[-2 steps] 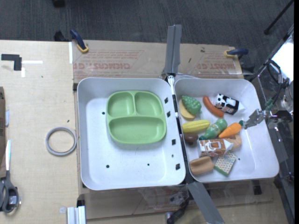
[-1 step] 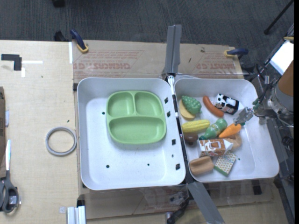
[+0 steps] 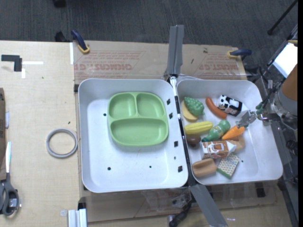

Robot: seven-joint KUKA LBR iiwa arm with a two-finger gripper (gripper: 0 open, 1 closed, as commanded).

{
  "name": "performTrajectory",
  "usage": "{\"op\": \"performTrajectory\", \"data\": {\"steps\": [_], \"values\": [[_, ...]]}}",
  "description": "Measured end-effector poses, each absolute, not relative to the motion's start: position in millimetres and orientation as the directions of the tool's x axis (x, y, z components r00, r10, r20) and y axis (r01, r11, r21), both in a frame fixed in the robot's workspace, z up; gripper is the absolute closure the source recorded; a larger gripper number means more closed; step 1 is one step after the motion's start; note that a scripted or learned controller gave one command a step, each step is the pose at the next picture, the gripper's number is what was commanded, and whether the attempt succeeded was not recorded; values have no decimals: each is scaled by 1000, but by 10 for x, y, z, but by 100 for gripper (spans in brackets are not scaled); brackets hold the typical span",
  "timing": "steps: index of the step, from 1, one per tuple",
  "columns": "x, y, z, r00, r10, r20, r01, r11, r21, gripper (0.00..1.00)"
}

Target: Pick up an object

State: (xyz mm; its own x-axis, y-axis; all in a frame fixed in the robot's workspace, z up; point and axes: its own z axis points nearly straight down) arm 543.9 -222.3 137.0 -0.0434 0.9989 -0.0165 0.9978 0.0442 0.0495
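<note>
Gripper [image 3: 247,118] (state I cannot tell) over one carrot [image 3: 233,132]; one green plate [image 3: 138,118].

My bench [image 3: 38,103] is pale wood, lit evenly with only soft shadows. Beyond its far edge lies dark grey carpet [image 3: 142,8]. A sheet of brown cardboard [image 3: 123,60] with printed lettering covers the back of the bench, held by two blue-and-yellow clamps [image 3: 80,41], one at each far corner. A grey metal bar [image 3: 175,48] runs from the far edge toward me. On the bare wood to my left sit a roll of clear tape [image 3: 62,142], scissors [image 3: 8,193] near the front corner, and black and white tape marks [image 3: 16,63].
</note>
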Motion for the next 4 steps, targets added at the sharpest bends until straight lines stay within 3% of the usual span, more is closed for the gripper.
{"op": "performTrajectory", "data": {"steps": [1,2,3,4], "values": [[5197,-2158,1341,14,999,-30,997,-12,77,0],[5250,-2135,1323,-102,994,-46,991,105,78,0],[5228,-2165,1319,-240,969,-58,968,244,67,0],[5285,-2053,1305,-109,992,-62,990,114,82,0]]}}
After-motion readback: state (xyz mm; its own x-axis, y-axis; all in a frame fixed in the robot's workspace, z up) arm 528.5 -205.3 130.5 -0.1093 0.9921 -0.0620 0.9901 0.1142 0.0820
